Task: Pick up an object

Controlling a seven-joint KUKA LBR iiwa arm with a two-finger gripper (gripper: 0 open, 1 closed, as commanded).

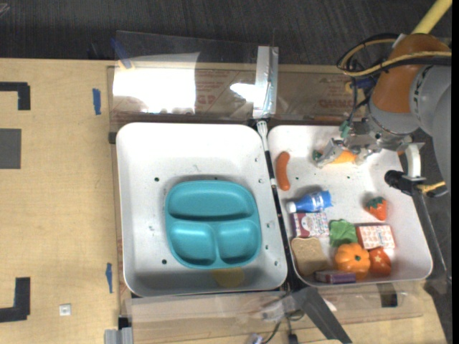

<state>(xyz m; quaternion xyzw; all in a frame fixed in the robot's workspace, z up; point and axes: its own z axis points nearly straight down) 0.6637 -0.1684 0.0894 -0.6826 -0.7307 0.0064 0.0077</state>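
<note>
Here, a small orange object (346, 158) lies at the far end of the right bin (419, 224), just under the gripper (343, 147) — whether it sits between the fingers, and whether they are apart or together, I cannot tell. Left of the fingers lies a hot dog (283, 171); nearer the camera, a blue bottle (311, 203) and a pumpkin (352, 257). The left bin (136, 192) holds a teal tray (212, 222).
</note>
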